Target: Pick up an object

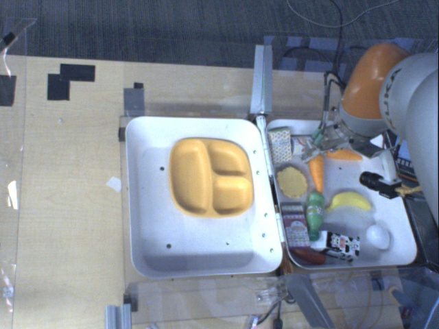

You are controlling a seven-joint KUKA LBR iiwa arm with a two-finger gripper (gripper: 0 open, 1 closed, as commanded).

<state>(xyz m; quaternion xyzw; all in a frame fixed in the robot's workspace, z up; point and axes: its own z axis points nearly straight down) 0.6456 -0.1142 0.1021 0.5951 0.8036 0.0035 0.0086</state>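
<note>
The pale wooden counter (62, 184) carries two shallow white bins side by side; the left white bin (147, 252) holds a yellow three-compartment plastic tray (209, 175); the right white bin (405, 249) is crowded. The grey arm with its orange band (370, 81) reaches in over that bin's far edge; its gripper (322, 142) sits low, just above the top of a long orange carrot (316, 173); whether the fingers are spread or pinching, I cannot tell. Near the carrot lie a yellow banana (351, 201), a small green bottle (315, 211), a round tan disc (291, 181) and a white egg-shaped ball (378, 236).
</note>
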